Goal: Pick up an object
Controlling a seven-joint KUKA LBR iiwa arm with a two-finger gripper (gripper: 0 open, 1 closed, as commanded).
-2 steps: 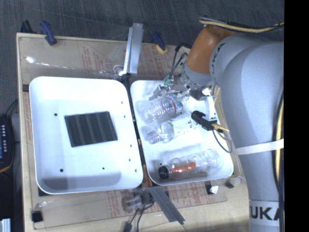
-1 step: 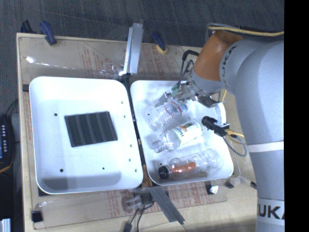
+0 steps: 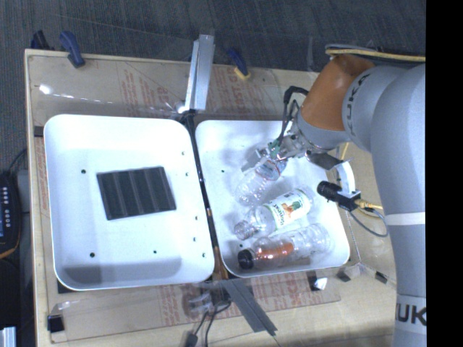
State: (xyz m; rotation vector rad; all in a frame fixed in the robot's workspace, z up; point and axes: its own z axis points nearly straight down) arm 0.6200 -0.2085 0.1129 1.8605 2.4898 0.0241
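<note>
A dark control box [image 3: 6, 219] is seen at the far left edge, beside the counter [image 3: 36, 157]. Two blue clamps [image 3: 71, 48] are fixed along the counter's far edge. The left bin [image 3: 72, 266] is occupied by a dark ribbed mat [image 3: 136, 192], laid flat near its middle. A grey metal bar [image 3: 200, 72] stands at the far end of the seam between the two bins, and a second grey bar [image 3: 249, 311] lies at the near end.

In the right bin [image 3: 217, 157] three clear plastic bottles are gathered. An empty, crumpled bottle [image 3: 260, 176] lies tilted towards the far side. Just nearer, a bottle with a white and green label [image 3: 278, 214] is laid across the bin. Along the near wall a bottle with a dark cap and reddish contents [image 3: 282, 250] rests on its side.

The gripper [image 3: 283, 144] is lowered over the upper end of the crumpled bottle. Whether the fingers are released or clenched cannot be told, since they are masked by the wrist. The grey arm [image 3: 394, 121], with its orange band [image 3: 331, 96], is extended in from the right.
</note>
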